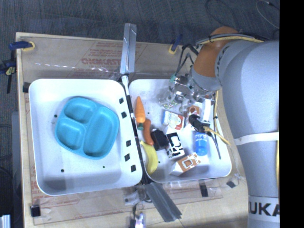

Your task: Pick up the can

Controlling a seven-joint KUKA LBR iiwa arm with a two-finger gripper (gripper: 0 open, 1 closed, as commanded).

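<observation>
Word "KUKA" on arm.

blue tray, carrot, banana

Blue tray, orange carrot

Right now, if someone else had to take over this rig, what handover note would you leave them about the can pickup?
Gripper: low in the right bin's far end, over the clutter. Its fingers are too blurred to read, so I can't confirm it holds anything.
Can: I take it to be the blue-and-white cylinder lying in the right bin toward the arm side, near the boxes; it is apart from the gripper.
Other items: carrot, banana and small cartons share that bin. The left bin holds a blue divided tray.
Done: arm is in the bin.
Left: reach the can, grasp, lift.
</observation>
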